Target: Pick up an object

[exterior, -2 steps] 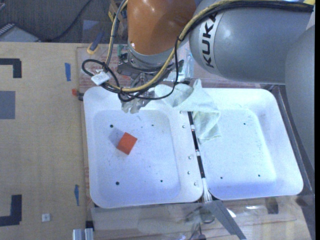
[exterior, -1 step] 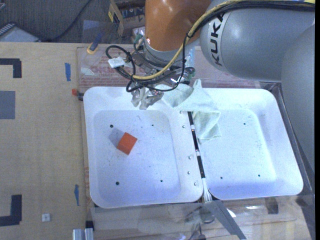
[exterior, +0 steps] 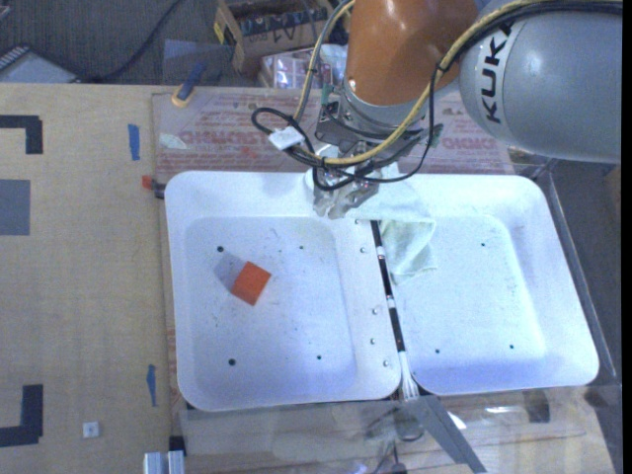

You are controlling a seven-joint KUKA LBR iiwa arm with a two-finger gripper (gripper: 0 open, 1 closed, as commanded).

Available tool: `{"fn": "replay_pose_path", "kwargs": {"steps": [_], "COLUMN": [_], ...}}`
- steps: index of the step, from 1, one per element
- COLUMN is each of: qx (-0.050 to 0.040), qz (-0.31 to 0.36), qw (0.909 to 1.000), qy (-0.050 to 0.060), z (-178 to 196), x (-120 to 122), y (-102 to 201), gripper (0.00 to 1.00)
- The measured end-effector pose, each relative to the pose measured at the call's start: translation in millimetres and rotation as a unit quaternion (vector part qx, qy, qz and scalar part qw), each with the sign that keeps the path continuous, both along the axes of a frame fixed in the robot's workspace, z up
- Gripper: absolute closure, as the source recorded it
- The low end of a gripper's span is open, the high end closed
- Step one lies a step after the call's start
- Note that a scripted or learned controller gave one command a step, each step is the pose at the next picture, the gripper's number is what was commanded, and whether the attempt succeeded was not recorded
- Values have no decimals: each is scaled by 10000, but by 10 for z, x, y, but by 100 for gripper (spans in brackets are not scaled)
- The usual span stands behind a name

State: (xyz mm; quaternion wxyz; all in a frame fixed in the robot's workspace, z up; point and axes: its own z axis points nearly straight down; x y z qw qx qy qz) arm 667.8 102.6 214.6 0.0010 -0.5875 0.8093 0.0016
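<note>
One orange block point(exterior: 251, 282) lies in the left bin point(exterior: 197, 378), tilted on the bin floor, well apart from everything else. The arm point(exterior: 553, 67) comes in from the right and bends down over the back of the bins, its orange band point(exterior: 405, 28) sitting above the wrist with yellow and black cables point(exterior: 296, 136) looping around it. The gripper point(exterior: 342, 201) hangs at the back rim of the left bin, close to the seam where the two bins meet. How wide the gripper stands cannot be told from this slant, and nothing can be seen held in it. From the block, the gripper is up and to the right, toward the back corner of the same bin, not touching the block. A pale green cloth point(exterior: 407, 240) lies crumpled just right of the gripper, inside the right bin point(exterior: 553, 363) against the seam.
</note>
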Motion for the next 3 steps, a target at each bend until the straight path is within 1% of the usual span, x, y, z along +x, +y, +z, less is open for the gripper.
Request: {"fn": "replay_pose_path", "kwargs": {"steps": [1,2,3], "qx": [3,7,0], "qz": [-156,1360,261], "qw": [9999,9907,9997], "qy": [-23,0,2], "z": [918,516,153], "x": [7,-4,-345], "y": [-694,-91,213], "gripper": [100,100,100]}}
